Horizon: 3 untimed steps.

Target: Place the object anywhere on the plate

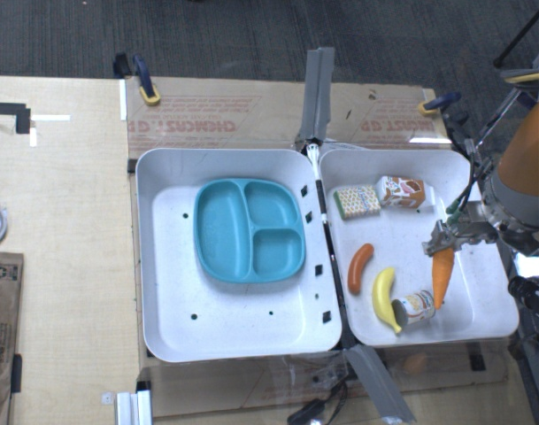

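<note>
plate [249, 230]: teal, three compartments, flat in the left bin's middle
carrot [442, 277]: orange, hanging point-down from the gripper [443, 244], at the right bin's 3 o'clock

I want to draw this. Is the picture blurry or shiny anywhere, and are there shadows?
Camera view: mostly sharp and evenly lit; the shallow white left bin shows soft brightness, no harsh glare; the blue divided plastic plate casts only a faint shadow; the metal two-finger gripper by the orange carrot looks slightly blurred.

Robotics lab, clamped bench [57, 237], white bins [154, 264]
</note>
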Available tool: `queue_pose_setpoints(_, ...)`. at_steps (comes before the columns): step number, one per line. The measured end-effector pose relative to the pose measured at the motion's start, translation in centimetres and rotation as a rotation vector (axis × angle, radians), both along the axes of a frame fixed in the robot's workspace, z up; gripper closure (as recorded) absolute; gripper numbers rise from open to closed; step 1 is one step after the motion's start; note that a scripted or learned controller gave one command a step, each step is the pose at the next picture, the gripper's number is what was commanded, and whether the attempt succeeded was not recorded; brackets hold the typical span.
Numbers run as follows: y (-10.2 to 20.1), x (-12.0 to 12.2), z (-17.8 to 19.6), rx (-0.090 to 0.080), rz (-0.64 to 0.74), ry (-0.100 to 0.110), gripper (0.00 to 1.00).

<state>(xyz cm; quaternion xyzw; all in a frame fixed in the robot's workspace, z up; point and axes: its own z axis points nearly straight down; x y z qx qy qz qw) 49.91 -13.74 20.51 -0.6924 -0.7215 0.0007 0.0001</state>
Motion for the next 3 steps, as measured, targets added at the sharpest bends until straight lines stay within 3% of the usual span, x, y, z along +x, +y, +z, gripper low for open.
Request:
queue_pose_setpoints(1,6.3,0.1,-1.5,0.001,0.074,0.002,1.00)
queue_pose_setpoints(2,13.6,-1.1,-1.4,0.001,0.453,0.002,1.00)
queue_pose_setpoints(3,21.8,1.2,1.4,0.000,0.429,0.001,1.00)
